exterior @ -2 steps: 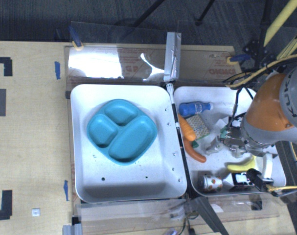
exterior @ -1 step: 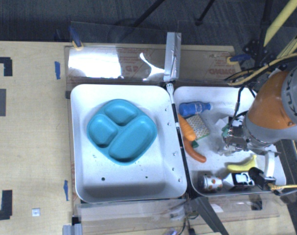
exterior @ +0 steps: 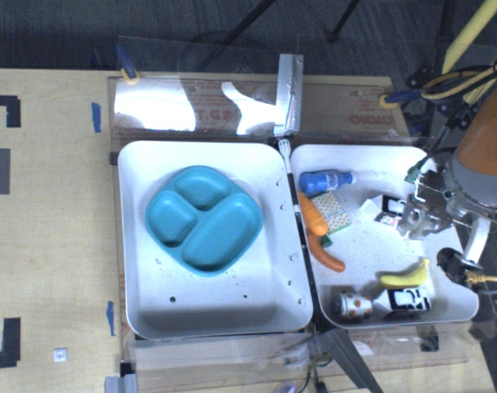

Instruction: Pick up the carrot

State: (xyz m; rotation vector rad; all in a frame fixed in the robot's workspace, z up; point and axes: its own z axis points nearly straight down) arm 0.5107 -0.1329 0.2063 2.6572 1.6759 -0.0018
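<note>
camera view: the carrot [exterior: 319, 234] lies along the left wall of the right bin [exterior: 371, 155], just below a blue bottle [exterior: 324, 180], with a banana [exterior: 404, 275] and a can [exterior: 355, 304] nearer the front. the gripper [exterior: 415, 218] hangs well right of the carrot; whether it is spread or closed cannot be told. the left bin [exterior: 133, 219] holds a blue divided plate [exterior: 203, 218].

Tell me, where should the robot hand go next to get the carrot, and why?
Probably sideways toward the left edge of the right bin, then down. The gripper sits near that bin's right side, while the carrot lies against the left wall, below the blue bottle. Nothing is between the fingers, so it likely must get above the carrot first.
</note>
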